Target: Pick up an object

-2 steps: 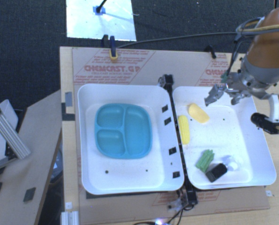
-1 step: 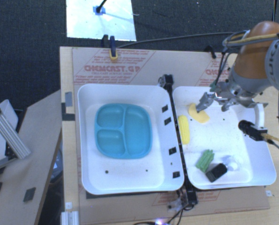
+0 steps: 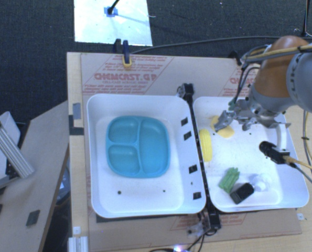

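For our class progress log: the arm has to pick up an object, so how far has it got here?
Done: the gripper has reached the right bin, low over the yellow piece.
In hand: nothing visibly lifted; whether it grips the piece cannot be told.
Left: grasp and lift. The green object and black object lie untouched.

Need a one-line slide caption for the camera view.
KUKA arm's hand hovers over a yellow object in the right bin; blue divided plate in the left bin.

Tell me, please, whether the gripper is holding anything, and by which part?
Cannot be told: the gripper sits right at the round yellow piece, but no grasp is visible.
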`<state>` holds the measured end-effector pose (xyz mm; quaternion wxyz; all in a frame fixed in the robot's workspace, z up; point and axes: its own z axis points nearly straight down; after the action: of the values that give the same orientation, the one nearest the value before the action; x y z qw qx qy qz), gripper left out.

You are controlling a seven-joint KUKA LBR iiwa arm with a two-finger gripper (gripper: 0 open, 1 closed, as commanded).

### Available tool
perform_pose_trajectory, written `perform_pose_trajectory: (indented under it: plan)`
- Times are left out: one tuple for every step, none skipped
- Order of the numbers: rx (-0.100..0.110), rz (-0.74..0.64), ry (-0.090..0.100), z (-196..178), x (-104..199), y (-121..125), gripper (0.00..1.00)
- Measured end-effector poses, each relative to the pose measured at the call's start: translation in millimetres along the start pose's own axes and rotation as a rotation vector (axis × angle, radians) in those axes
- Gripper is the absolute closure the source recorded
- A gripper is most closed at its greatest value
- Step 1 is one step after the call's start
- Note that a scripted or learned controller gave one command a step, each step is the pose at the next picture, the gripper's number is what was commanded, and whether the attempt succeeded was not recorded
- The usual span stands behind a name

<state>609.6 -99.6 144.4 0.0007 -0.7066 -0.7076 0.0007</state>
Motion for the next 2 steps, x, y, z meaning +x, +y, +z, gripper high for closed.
perform_pose_trajectory:
  plan:
    - [-0.007, 0.002, -0.008, 59, -2, 5, 0.0]
    - [-0.008, 0.003, -0.003, 47, -1, 6, 1.0]
